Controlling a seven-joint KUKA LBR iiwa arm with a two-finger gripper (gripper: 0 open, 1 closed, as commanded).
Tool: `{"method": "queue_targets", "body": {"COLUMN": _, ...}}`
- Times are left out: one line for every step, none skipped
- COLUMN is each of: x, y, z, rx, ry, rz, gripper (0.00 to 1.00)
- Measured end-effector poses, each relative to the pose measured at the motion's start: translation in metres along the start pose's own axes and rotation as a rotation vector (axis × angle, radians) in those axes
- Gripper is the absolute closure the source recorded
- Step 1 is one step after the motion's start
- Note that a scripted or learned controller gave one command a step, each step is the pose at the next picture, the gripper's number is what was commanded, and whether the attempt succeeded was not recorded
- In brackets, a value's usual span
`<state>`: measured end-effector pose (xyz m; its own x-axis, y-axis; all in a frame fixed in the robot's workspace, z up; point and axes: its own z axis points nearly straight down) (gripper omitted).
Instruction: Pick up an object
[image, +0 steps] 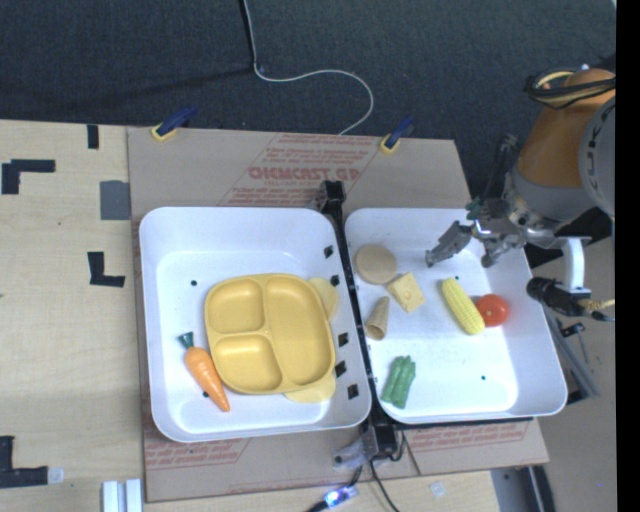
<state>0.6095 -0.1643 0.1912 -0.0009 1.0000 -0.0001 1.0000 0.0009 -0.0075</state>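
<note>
The task names no single object, so the candidates are taken to be the toy foods in the right bin (520, 390). A yellow corn cob (462, 305) is seen lying at a slant near the bin's right side, with a red tomato (492, 310) touching its lower right end. To the left of the cob a pale cheese wedge (406, 292) is found, and above that a round tan cookie-like disc (377, 263) rests close to the divider between the bins. A tan ice-cream cone (377, 318) lies just below the disc, tilted, and a green vegetable piece (399, 381) is placed toward the front of the bin.

The gripper (466, 243) is held over the upper part of the right bin, above the corn cob and apart from it. Its two fingers are seen spread, one reaching left toward the disc and one toward the right, and nothing is gripped between them. The grey arm with its orange band (560, 140) enters from the right edge.

In the left bin (165, 300) a yellow sectioned plate (268, 333) is set near the middle, and an orange carrot (207, 377) lies just beside its lower left edge. Both bins are borne on a cardboard sheet (290, 170).
</note>
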Motion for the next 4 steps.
{"method": "queue_targets", "body": {"x": 0.004, "y": -0.004, "z": 0.045, "rx": -0.002, "ry": 0.000, "rz": -0.001, "gripper": 0.00}}
{"method": "queue_targets", "body": {"x": 0.009, "y": 0.002, "z": 0.092, "rx": -0.002, "ry": 0.000, "rz": -0.002, "gripper": 0.00}}
{"method": "queue_targets", "body": {"x": 0.009, "y": 0.005, "z": 0.102, "rx": -0.011, "ry": -0.001, "rz": -0.001, "gripper": 0.00}}
{"method": "queue_targets", "body": {"x": 0.010, "y": 0.005, "z": 0.092, "rx": -0.013, "ry": -0.001, "rz": -0.003, "gripper": 1.00}}
